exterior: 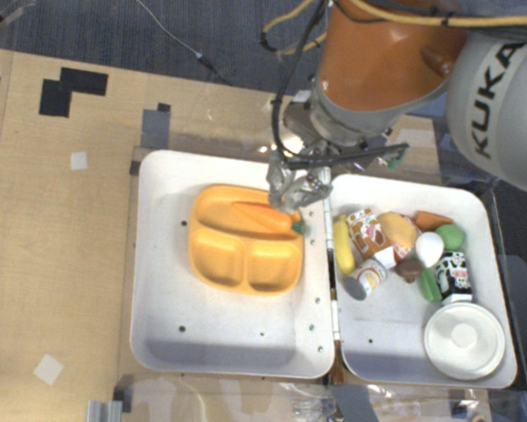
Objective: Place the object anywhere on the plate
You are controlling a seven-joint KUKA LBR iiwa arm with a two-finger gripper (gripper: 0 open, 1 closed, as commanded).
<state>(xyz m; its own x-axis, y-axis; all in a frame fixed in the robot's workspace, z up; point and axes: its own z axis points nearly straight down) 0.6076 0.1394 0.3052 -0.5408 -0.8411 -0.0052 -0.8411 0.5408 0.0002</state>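
Over left bin (153,325) | gripper (294,192) above carrot (264,219) on yellow plate (241,250) | finger spread: cannot tell

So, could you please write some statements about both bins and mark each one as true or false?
1. The yellow plate is in the left bin. True.
2. The toy carrot lies in the plate's top compartment. True.
3. The white bowl sits in the left bin. False: it is in the right bin.
4. The hand hovers over the white bowl. False: it is above the carrot's right end.
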